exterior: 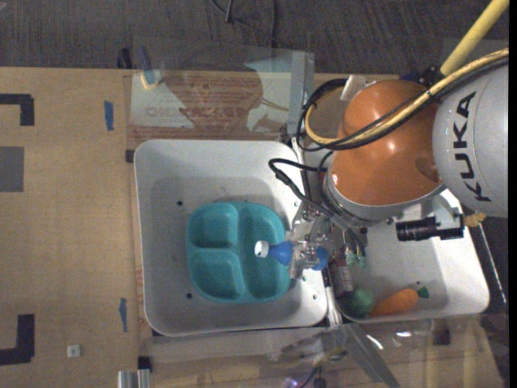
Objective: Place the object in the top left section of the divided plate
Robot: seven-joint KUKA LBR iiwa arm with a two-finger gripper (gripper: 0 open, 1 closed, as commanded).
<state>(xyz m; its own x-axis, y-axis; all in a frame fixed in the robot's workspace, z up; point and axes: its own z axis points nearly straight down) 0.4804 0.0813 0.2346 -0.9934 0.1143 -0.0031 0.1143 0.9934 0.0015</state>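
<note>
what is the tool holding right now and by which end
A small blue bottle with a white cap, lying sideways over the teal divided plate. The tool grips its base end; the cap end points away, free.

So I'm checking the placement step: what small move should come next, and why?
Probably carry the blue bottle left and up. It sits at the gripper over the teal plate's right edge, and the top left section lies further left.

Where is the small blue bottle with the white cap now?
The blue bottle lies over the right edge of the teal divided plate in the left bin, at the pincer.
</note>
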